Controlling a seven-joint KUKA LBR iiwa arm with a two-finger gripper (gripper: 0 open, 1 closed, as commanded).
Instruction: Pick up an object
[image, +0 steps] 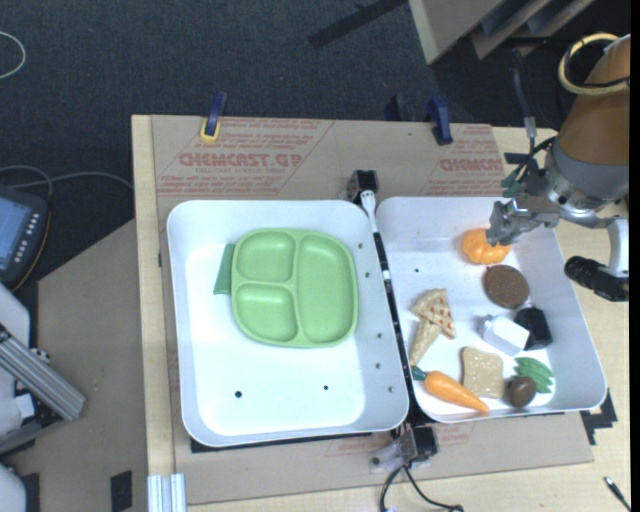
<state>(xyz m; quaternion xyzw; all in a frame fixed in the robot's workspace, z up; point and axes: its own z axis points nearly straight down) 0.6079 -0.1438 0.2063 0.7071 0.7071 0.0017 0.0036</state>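
Note:
My gripper (500, 229) hangs low over the far part of the right bin (425, 225), right at an orange toy fruit (483, 249) whose top it covers. Its fingers are too small and dark to read. Nearer in that bin lie a brown round patty (506, 286), a tan waffle cone piece (432, 315), a white and black block (514, 331), a slice of toast (483, 370), an orange carrot (452, 390) and a green-topped brown piece (528, 381).
The left bin (200, 300) holds a green divided plate (294, 286). A black divider rail (381, 280) runs between the bins. The arm's orange band and grey wrist (595, 140) stand over the right bin's far right corner.

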